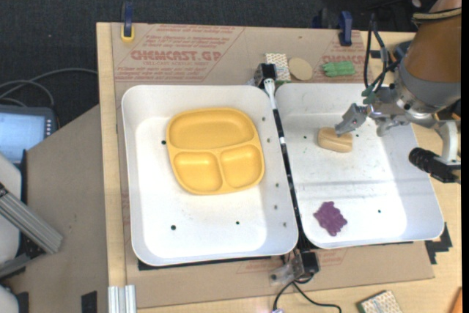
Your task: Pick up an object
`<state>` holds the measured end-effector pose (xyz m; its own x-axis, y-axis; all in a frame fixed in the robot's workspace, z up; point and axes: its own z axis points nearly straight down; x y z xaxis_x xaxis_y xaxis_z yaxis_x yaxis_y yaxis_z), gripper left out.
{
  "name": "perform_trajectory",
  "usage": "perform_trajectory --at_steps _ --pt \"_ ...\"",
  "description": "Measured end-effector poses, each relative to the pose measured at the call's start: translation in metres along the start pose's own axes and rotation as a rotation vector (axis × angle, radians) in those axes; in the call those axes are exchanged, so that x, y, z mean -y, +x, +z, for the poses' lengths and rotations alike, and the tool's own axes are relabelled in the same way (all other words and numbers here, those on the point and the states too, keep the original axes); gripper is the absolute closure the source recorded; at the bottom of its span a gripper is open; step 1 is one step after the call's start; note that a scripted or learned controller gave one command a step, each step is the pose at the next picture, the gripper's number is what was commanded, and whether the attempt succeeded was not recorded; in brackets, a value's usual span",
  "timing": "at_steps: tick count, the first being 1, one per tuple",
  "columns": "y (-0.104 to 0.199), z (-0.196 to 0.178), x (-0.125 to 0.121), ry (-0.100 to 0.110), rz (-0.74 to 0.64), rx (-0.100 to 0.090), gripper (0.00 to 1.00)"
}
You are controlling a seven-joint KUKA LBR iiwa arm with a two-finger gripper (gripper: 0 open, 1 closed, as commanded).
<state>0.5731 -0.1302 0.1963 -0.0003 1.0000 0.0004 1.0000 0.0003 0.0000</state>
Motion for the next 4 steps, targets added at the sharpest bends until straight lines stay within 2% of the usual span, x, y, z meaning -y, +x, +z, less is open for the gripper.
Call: perform_trajectory --at_steps 1,2,3,4 --pt "-0.001 0.094 -0.049 0.002 -0.002 0.001 0.00" --pt "-0.002 0.112 -0.096 -0.006 -0.002 0.002 0.00" --pt "-0.042 0.112 -0.039 0.006 0.004 -0.001 0.00" --pt "-0.041 0.101 -0.042 -0.001 0.002 0.001 1.00"
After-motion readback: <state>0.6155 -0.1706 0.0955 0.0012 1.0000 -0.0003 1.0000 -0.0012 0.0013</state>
